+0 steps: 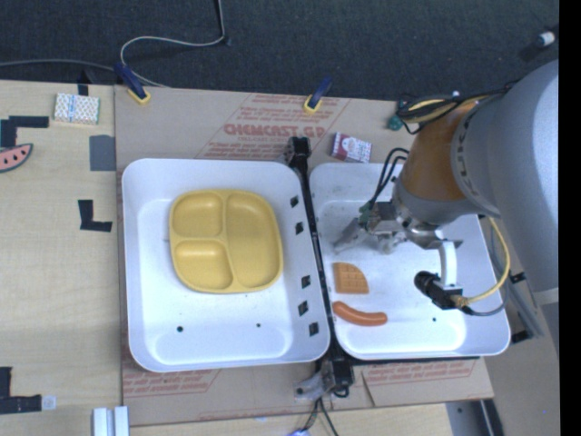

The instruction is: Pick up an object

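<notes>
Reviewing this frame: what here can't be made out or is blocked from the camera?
- Gripper: small and blurred against the right bin; its grasp state is unreadable.
- Right bin floor beneath the arm: covered by wrist and cables.
- Small packet behind the bins: print too small to read.
- Pink object: cut off by the left edge.

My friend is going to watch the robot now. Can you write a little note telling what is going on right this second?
Pincer: low in the right bin, at its left side; I cannot tell whether it grips anything.
Waffle: on the right bin's floor, just below the pincer.
Hot dog: lying below the waffle, same bin.
Yellow divided plate: in the left bin.
Done: nothing looks lifted yet.
Left: grab one object and raise it.
</notes>
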`<state>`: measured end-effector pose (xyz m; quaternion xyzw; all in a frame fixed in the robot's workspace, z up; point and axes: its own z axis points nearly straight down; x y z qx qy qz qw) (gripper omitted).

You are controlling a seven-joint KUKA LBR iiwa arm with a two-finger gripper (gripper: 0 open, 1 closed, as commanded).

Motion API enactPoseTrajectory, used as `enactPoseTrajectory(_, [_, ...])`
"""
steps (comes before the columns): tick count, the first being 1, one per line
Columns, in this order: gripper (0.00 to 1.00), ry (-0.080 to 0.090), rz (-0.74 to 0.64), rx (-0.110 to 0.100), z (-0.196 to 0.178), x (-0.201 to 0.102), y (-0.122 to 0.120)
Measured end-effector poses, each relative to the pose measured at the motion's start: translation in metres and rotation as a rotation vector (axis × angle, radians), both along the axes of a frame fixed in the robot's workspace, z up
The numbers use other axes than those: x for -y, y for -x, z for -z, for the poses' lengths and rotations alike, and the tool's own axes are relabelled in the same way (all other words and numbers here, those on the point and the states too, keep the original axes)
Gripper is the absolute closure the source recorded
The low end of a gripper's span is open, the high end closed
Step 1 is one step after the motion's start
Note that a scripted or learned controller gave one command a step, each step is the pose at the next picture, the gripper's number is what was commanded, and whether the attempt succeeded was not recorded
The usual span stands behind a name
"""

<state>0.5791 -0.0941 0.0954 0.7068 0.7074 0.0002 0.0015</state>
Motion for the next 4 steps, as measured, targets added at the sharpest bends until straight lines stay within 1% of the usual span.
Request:
enactPoseTrajectory(1, [1.0,-0.002,-0.001,-0.001,-0.009,-0.001,0.0])
enactPoseTrajectory(2, [0.0,-0.001,-0.001,-0.001,-0.009,-0.001,0.0])
enactPoseTrajectory(3, [0.0,-0.002,0.0,-0.004,0.01,0.0,-0.011])
enactPoseTrajectory(4, [1.0,-0.001,-0.001,0.0,0.0,0.0,-0.012])
